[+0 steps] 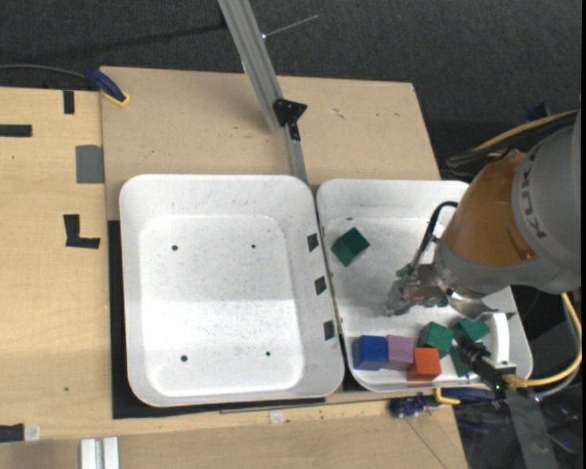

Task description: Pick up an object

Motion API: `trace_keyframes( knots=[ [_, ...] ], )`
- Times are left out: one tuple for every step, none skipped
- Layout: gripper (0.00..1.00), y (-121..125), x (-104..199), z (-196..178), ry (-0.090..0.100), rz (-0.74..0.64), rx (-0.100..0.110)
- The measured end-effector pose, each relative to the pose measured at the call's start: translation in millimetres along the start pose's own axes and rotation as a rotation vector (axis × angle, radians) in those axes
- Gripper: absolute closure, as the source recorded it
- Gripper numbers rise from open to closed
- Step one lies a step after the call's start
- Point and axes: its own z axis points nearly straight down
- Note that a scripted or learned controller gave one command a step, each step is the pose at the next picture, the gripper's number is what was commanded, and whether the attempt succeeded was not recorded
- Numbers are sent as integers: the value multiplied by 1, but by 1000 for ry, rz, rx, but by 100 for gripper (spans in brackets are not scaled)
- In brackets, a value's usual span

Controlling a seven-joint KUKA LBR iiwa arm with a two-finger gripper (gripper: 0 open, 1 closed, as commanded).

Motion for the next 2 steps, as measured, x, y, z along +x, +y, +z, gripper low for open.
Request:
trace_keyframes(
  knots=[
    [100, 9, 0, -59, -3, 0, -9],
    [100, 9, -1, -122, -3, 0, -11]
  ],
)
